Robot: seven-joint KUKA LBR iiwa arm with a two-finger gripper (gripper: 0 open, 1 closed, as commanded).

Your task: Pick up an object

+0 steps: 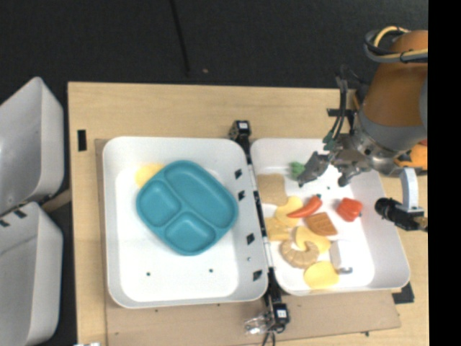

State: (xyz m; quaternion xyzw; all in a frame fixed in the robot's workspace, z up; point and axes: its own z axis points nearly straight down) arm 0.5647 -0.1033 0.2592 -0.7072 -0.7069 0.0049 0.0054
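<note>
My gripper (329, 173) hangs over the back of the right bin (385, 254), open, with bare white bin floor showing between its fingers (313, 169). A small green item (296, 169) lies just left of the left finger. In front of the gripper lies a heap of toy food: a red chili (310, 207), a red tomato-like piece (350, 208), a brown slice (322, 224), a tan curled piece (300, 251) and a yellow round piece (320, 274). Nothing is held.
The left bin (122, 265) holds a blue divided plate (187, 206) with a yellow item (148, 173) peeking out at its back left. A tan flat piece (271, 187) lies by the right bin's left wall. A black fitting (392, 211) sits on the right.
</note>
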